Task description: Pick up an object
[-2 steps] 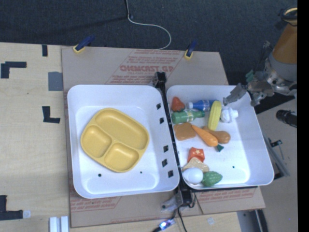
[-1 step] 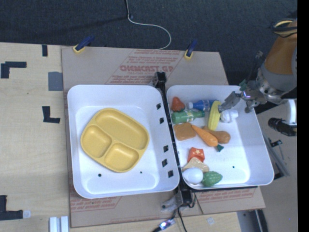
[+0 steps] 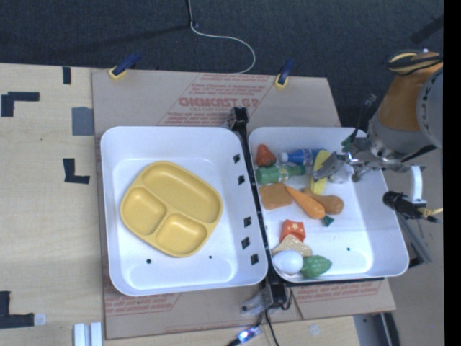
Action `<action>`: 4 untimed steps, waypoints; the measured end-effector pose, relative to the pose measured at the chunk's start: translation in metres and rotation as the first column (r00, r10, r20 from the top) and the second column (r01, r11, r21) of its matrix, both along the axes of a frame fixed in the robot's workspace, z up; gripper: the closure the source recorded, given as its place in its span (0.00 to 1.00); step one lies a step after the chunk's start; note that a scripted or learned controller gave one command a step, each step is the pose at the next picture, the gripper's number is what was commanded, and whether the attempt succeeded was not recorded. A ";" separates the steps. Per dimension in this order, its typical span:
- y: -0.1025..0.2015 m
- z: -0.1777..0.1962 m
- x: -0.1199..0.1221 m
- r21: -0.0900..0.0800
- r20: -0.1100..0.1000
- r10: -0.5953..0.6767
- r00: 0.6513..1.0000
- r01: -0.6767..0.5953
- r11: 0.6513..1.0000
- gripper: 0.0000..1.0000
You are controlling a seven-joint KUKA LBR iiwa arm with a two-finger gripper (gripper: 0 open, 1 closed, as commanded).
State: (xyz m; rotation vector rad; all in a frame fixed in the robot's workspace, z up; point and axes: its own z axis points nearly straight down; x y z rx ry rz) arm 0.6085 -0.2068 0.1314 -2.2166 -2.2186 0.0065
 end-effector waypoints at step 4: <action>0.014 0.075 0.004 -0.001 0.006 0.001 1.000 -0.001 1.000 1.00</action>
